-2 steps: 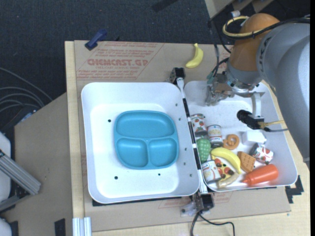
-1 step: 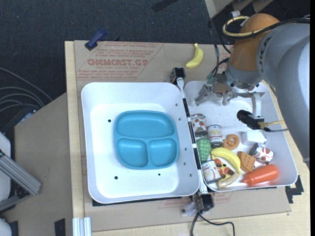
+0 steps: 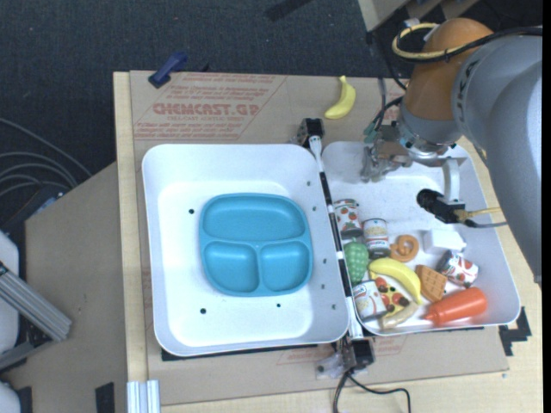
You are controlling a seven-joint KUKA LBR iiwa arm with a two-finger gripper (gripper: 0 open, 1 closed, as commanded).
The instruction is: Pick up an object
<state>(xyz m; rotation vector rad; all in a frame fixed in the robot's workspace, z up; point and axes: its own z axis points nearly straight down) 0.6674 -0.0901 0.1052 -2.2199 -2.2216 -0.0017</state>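
My gripper (image 3: 380,167) hangs over the far left corner of the right bin (image 3: 498,256), open, with nothing between its fingers. The objects lie nearer the front of that bin, apart from the gripper: a small can (image 3: 346,215), a second can (image 3: 375,235), a donut (image 3: 404,248), a green vegetable (image 3: 355,261), a yellow banana (image 3: 398,275), a cracker (image 3: 431,282), an orange carrot (image 3: 455,306) and a red-and-white piece (image 3: 461,269). The closest one, the first can, sits a little in front of the gripper and to its left.
The left bin (image 3: 168,222) holds a blue divided plate (image 3: 256,243). A second banana (image 3: 341,100) lies on the bench behind the bins, and a blue object (image 3: 168,69) sits at the bench's far left edge. The arm (image 3: 482,76) fills the upper right.
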